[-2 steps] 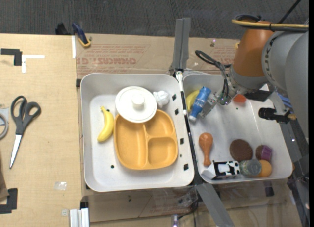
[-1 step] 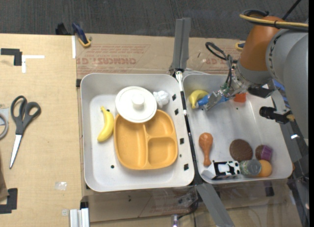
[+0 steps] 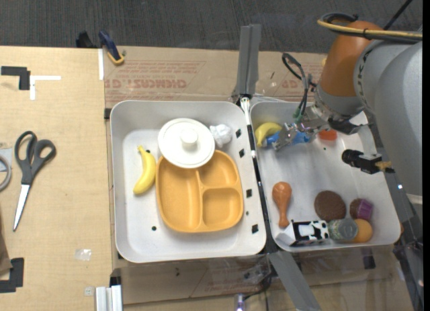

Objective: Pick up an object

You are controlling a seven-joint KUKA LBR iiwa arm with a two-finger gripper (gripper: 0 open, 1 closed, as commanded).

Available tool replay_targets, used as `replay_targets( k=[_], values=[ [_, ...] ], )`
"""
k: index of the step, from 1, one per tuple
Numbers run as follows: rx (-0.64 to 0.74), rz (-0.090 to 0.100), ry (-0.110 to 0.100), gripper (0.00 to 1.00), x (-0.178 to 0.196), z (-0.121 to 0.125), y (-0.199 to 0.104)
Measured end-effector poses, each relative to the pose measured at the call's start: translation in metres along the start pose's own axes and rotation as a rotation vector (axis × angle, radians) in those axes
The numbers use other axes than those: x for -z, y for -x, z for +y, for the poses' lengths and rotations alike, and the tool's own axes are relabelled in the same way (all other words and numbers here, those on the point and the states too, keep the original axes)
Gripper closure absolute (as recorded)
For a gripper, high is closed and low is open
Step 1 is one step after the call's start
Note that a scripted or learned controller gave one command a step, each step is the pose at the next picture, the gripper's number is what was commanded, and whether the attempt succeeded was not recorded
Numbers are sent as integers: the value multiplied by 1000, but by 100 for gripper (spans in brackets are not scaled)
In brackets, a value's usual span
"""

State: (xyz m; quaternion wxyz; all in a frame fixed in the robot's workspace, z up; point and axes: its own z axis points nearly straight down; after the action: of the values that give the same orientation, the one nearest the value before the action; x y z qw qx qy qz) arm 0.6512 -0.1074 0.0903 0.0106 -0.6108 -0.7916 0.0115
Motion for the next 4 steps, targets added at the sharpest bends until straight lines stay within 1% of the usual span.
replay_targets(
  k=[1, 2, 3, 4],
  values=[
    [3, -3, -5, 100, 9, -1, 0],
    [-116, -3, 31, 100, 118, 13, -33],
    [-182, -1, 30, 100, 175, 29, -125],
    [-27, -4, 28, 100, 197, -16, -109]
  ],
)
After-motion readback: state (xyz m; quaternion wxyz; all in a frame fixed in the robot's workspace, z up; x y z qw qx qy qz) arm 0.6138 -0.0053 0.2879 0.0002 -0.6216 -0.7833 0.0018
